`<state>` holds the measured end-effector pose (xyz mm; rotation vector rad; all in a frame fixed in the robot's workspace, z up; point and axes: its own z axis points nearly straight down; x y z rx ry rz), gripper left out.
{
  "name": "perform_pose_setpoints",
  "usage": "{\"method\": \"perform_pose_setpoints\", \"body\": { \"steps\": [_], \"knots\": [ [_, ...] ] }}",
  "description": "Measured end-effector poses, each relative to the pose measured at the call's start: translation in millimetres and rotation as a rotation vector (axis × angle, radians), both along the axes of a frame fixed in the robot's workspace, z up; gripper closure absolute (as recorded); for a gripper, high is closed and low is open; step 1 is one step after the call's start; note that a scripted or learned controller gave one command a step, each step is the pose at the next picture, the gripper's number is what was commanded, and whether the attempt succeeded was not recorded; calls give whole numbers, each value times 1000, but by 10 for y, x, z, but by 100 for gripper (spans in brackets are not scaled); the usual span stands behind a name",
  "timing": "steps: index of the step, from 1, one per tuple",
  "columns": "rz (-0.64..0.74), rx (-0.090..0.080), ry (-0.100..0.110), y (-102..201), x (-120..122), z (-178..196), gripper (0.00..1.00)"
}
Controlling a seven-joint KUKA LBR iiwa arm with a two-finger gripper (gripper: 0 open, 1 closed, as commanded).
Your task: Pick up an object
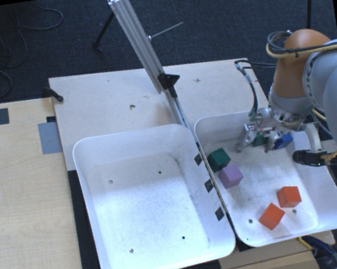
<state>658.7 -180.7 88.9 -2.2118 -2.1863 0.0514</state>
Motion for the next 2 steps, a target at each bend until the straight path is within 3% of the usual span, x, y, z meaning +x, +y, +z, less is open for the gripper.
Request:
{"method": "perform_pose_setpoints", "body": {
  "steps": [2],
  "knots": [
    [2, 0, -1, 36, 2, -2, 0]
  ]
}}
